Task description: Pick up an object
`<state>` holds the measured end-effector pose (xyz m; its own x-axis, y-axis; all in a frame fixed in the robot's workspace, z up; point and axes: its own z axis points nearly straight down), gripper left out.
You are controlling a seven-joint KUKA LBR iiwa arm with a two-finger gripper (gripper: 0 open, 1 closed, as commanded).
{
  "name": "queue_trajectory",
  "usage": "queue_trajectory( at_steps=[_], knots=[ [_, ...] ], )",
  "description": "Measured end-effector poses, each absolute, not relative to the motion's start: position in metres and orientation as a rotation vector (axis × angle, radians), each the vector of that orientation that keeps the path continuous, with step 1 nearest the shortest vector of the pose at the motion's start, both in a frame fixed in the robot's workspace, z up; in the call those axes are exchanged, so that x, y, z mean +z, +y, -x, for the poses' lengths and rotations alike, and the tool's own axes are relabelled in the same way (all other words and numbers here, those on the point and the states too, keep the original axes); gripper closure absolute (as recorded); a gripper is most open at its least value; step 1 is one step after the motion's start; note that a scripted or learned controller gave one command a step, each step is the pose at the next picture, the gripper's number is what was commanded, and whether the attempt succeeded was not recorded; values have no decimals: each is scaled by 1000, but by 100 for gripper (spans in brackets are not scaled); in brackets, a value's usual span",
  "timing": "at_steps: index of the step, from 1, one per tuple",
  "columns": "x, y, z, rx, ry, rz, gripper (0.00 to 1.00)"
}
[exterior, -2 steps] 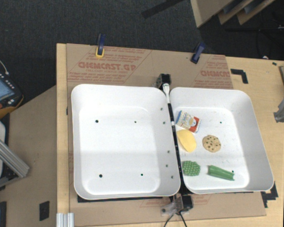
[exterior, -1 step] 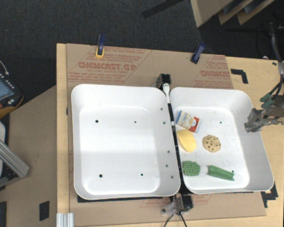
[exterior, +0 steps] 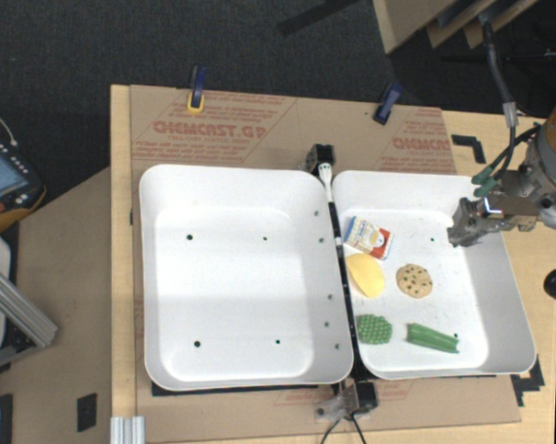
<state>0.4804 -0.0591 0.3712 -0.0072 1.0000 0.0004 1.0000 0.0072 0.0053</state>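
Note:
The right bin (exterior: 495, 300) holds several small items. A small white carton with red and blue print (exterior: 366, 236) lies near its left wall. Below it sits a yellow lemon-shaped piece (exterior: 366, 276), and beside that a round brown cookie (exterior: 413, 280). A green bumpy piece (exterior: 374, 328) and a green pod (exterior: 432, 338) rest toward the front. My gripper (exterior: 463, 230) hangs over the bin's right back part, above and to the right of the cookie, with nothing seen between its fingers.
The left bin (exterior: 166, 258) stands alongside, the two joined by a black clip strip (exterior: 334, 256). Both rest on a brown cardboard sheet (exterior: 264, 124) held by blue clamps at the back. Cables hang at the upper right.

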Motion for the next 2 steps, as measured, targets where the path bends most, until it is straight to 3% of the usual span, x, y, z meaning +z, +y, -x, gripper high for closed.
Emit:
queue_trajectory(
  at_steps=[1,2],
  knots=[
    [376,-24,-480,4,2224,-2215,100],
    [434,44,-480,12,2228,-2209,100]
  ],
)
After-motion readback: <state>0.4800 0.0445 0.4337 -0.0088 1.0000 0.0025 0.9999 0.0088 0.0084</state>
